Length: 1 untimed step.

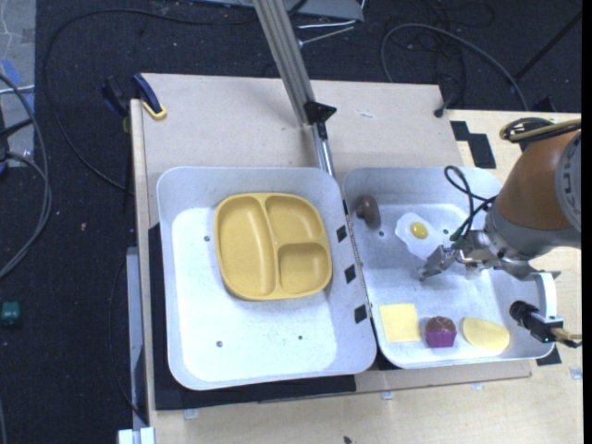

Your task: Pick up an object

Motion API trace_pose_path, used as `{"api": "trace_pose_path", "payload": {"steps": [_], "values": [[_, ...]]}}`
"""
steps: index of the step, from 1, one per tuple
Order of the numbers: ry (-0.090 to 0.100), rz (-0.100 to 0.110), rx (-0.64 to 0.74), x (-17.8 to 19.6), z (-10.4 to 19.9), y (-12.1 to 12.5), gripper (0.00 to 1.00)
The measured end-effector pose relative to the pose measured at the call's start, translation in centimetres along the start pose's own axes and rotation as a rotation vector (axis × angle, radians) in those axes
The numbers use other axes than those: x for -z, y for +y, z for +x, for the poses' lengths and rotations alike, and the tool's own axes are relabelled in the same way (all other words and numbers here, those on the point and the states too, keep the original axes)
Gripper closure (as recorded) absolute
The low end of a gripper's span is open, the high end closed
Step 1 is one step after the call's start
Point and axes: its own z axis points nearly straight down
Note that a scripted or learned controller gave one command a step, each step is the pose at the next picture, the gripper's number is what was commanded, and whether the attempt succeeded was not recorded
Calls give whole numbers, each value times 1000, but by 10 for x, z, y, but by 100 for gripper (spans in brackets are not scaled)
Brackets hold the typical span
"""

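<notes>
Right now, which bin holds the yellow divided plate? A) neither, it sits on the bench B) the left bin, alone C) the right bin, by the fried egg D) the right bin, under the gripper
B: the yellow divided plate lies in the left bin by itself, while the fried egg and the other small food pieces sit in the right bin near the gripper.
</notes>
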Motion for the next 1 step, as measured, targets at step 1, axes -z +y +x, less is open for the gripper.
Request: {"api": "trace_pose_path", "payload": {"steps": [1], "values": [[-2,-4,-1,12,-1,1,100]]}}
